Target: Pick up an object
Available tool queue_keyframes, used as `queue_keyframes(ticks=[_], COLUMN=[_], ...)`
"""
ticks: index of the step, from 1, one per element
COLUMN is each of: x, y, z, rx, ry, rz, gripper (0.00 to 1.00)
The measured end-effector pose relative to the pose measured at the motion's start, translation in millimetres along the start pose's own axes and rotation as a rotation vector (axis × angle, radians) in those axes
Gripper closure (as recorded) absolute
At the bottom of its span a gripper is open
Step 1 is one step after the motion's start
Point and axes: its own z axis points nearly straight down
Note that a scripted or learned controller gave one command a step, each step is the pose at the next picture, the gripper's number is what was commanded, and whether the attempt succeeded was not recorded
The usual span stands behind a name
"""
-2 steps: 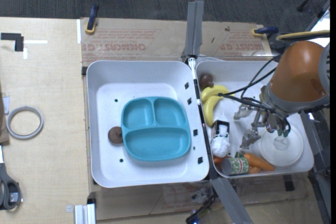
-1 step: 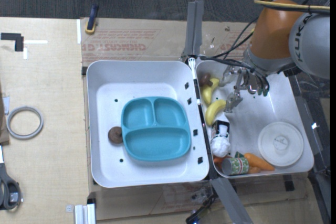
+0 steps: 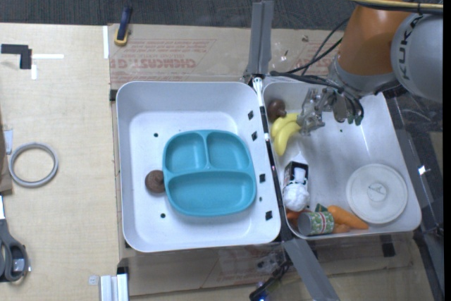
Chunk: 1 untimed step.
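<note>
Fingers [image 3: 311, 120] beside curved yellow banana [image 3: 283, 132]

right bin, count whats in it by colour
yellow: 1, banana
brown: 1, small round item
white: 2, round lid and small figure
orange: 1, carrot
green: 1, can
total: 6

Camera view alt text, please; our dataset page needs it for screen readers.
The gripper hovers beside a banana in the right bin, which also holds a white lid, a carrot and a can. The left bin holds a blue divided plate.
</note>
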Motion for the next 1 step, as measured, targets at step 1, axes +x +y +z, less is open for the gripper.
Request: queue_keyframes(ticks=[1], x=[1.5], y=[-12.4], z=[-121.7], rx=[0.0], ry=[0.002], rz=[0.135], gripper=[1.0])
